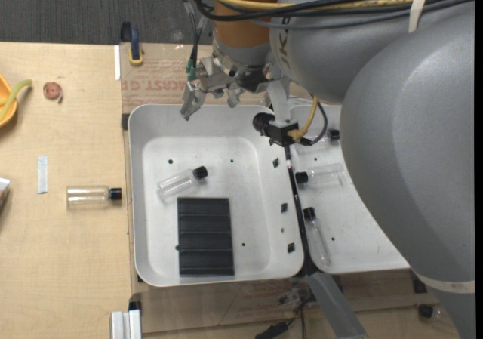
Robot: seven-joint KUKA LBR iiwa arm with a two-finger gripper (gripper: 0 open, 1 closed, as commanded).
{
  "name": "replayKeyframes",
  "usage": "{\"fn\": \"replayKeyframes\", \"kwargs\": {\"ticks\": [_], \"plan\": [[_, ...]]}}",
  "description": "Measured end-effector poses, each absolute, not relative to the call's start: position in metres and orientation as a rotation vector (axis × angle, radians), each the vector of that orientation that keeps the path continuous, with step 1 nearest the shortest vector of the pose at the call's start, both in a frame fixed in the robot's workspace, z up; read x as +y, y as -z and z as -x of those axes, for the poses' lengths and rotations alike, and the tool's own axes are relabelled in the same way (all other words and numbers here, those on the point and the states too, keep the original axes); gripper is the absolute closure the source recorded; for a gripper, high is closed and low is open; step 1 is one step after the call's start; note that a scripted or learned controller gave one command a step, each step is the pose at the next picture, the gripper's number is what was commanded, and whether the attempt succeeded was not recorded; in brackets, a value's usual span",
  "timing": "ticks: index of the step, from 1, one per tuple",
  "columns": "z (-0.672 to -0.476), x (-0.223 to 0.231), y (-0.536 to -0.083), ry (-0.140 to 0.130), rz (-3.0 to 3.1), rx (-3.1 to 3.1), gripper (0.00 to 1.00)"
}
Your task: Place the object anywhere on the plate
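Note:
A small clear bottle [179,181] with a black cap lies on its side in the left bin [151,130], near its middle. Just below it a black ridged rectangular plate [204,237] lies flat on the bin floor, nothing on it. My gripper [209,102] hangs over the bin's far rim, well above and behind the bottle. It is open, its fingers [186,109] spread with nothing between them.
The right bin [362,251] holds two more clear capped bottles [322,176], [314,233], partly under the arm. Another clear bottle [92,195] lies on the wooden bench left of the bins. A yellow item [9,100] sits at the far left edge.

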State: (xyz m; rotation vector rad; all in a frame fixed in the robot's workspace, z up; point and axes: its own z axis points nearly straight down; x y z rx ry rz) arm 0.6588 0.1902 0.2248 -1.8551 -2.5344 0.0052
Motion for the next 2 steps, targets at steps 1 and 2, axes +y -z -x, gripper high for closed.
{"fn": "replayKeyframes", "kwargs": {"ticks": [1, 2], "plan": [[-0.616, 0.160, -0.385, -0.004, 1.744, -2.614, 0.00], [-0.629, 0.047, -0.441, -0.003, 1.781, -2.589, 0.00]]}}
